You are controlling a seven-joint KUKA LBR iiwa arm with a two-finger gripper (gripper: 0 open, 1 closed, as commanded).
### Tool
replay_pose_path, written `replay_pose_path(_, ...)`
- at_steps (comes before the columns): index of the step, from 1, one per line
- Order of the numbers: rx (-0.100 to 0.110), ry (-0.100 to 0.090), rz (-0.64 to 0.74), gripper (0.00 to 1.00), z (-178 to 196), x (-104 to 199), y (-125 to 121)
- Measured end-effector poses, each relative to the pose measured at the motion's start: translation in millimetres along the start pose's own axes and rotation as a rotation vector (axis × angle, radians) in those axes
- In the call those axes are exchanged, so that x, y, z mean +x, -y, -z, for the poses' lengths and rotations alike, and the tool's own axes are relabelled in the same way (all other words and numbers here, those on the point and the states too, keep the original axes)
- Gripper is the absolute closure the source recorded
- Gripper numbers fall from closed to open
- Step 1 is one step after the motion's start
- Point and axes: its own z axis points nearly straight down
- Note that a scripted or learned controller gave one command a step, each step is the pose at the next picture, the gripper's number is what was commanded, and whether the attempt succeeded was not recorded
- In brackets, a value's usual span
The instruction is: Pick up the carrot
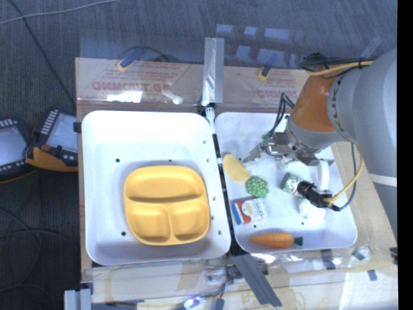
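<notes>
The carrot (273,240) is orange with a small green stub at its right end. It lies flat along the front wall of the right bin (345,237). My gripper (288,152) hangs below the orange band over the back middle of that bin. It is well behind the carrot and apart from it. The wrist hides the gripper's underside.
The right bin also holds a pale yellow piece (235,168), a green ball (257,186), a small white carton (250,210) and a small green-topped bottle (292,184). In the left bin (97,173) sits a yellow divided plate (168,204).
</notes>
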Motion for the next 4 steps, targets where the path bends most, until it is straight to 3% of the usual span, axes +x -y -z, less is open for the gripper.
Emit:
replay_pose_path(1, 0.001, -0.001, 0.001, 1.0, 8, 0, -1)
replay_pose_path(2, 0.009, -0.001, -0.17, 1.0, 2, 6, 0)
replay_pose_path(3, 0.021, 0.004, -0.325, 1.0, 44, -14, -32)
replay_pose_path(4, 0.022, 0.005, -0.503, 1.0, 69, -23, -46)
